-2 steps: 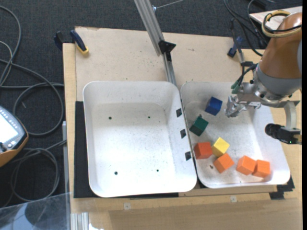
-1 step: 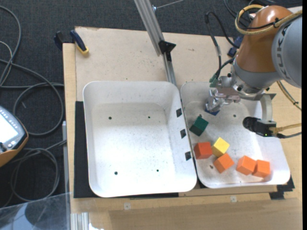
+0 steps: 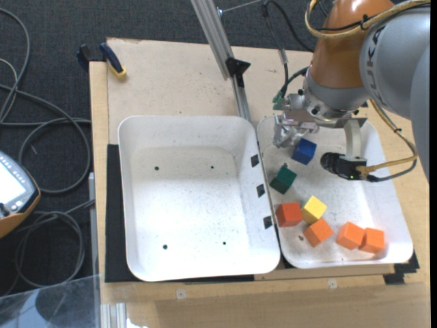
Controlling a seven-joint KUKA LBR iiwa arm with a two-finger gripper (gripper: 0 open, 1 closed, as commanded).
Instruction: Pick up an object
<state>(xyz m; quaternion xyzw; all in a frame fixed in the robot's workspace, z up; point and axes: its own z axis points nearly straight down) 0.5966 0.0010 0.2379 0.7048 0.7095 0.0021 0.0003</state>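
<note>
One blue cube (image 3: 304,150) sits just right of and slightly below the gripper (image 3: 287,134), touching or nearly so. Whether the gripper grasps anything cannot be told. A green cube (image 3: 283,180) lies below it.

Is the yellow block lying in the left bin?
No, the yellow block lies in the right bin, among orange blocks.

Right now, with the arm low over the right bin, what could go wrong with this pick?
1. The end effector sits right beside the blue cube, apparently off its centre; closing could nudge it away rather than grasp it.
2. The green cube lies close below; a pushed blue cube may knock it.
3. The bin's left wall is near, so a sideways correction risks scraping it.
</note>
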